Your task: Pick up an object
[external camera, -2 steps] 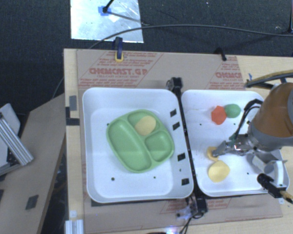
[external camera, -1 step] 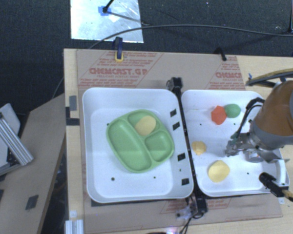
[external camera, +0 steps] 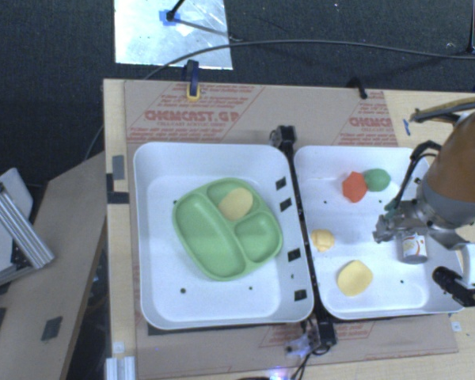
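2 bins (external camera: 154, 236), 5 food items (external camera: 354, 278)

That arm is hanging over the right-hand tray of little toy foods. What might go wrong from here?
1. The hand sits beside a small can-like object, not clearly around it; closing may knock it away.
2. That object lies close to the right bin's wall, leaving little room.
3. The red piece and green piece touch, so reaching for one might shift the other.
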Motion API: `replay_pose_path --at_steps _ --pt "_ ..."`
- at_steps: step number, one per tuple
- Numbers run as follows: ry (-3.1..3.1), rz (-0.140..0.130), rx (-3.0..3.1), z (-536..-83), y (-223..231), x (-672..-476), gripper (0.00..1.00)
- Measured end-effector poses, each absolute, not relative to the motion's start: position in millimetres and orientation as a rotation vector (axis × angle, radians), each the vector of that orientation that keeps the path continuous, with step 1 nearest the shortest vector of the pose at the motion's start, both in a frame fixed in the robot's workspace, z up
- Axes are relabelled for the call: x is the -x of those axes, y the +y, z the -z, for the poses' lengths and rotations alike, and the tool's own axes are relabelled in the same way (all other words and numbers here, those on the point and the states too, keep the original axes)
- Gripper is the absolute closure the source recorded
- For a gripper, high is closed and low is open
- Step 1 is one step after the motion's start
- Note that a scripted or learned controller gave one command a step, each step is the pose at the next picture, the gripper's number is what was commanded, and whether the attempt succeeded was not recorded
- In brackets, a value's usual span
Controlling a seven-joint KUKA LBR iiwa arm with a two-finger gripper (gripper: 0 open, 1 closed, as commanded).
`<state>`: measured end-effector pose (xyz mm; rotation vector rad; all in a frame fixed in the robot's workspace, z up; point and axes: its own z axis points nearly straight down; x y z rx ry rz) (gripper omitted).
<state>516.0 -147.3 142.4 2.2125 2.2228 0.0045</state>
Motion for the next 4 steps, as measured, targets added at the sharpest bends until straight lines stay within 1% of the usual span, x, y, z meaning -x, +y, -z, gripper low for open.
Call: replay_pose_path --at_steps 1,2,3,4 --pt "2.221 -0.006 -2.212 -201 -150 -509.0 1.0" --pt "2.224 -0.004 -2.213 -215 -150 -510.5 1.0" --pt "2.231 -0.006 -2.209 -227 -102 -530.3 1.0" --pt "2.232 -0.004 -2.21 -217 -50 -543.6 1.0"
